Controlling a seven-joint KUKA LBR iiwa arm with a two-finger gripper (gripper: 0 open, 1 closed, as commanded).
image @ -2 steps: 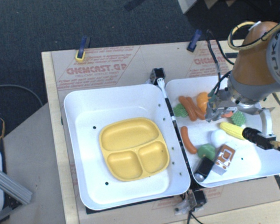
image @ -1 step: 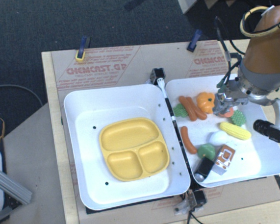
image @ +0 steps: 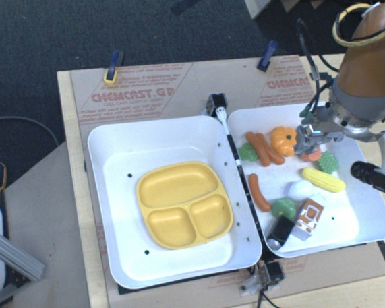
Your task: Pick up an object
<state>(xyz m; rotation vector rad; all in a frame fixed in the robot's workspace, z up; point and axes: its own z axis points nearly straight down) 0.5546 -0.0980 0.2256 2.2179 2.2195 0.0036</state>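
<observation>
Grey arm (image: 366, 92) at right of frame, orange band (image: 370, 51) above wrist. Black cables looped alongside, yellow ring at upper right. Metallic gripper (image: 311, 142) hardware, black cylindrical fitting lower right.

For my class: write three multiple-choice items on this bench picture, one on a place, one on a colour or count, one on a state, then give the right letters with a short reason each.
1. Where does the yellow divided tray lie?
A. in the left bin
B. in the right bin
C. on the cardboard outside the bins

2. How many compartments does that tray have?
A. two
B. three
C. five

3. How does the gripper stand?
A. high above the left bin
B. down in the right bin among the toy food
C. off the bench

Answers: 1 A, the tray lies flat in the left bin. 2 B, one long section above two smaller ones. 3 B, it sits low in the right bin, beside the orange pumpkin and the corn cob.
</observation>
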